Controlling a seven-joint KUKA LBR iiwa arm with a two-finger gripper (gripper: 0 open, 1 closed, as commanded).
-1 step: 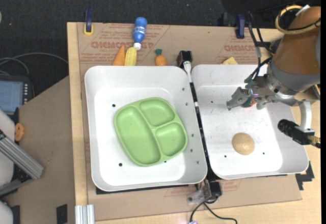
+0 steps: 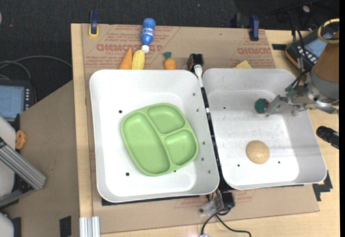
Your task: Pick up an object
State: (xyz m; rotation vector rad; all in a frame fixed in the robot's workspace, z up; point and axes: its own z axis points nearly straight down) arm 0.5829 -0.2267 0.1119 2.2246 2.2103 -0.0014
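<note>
In the right bin (image 2: 302, 171), a small dark green object (image 2: 261, 105) lies near the middle of the far half. A tan round ball-like object (image 2: 258, 152) rests nearer the front. My gripper (image 2: 276, 106) comes in from the right, low over the right bin, with its tip just right of the green object and very close to it. Whether they touch is unclear. Nothing is visibly held. The left bin (image 2: 108, 96) holds a green divided plate (image 2: 159, 139).
On the cardboard behind the bins lie a blue and white bottle (image 2: 147, 31), a toy corn cob (image 2: 138, 59), two toy carrots (image 2: 126, 60) and a black item (image 2: 195, 61). The arm's body (image 2: 323, 77) hangs over the right bin's far right edge.
</note>
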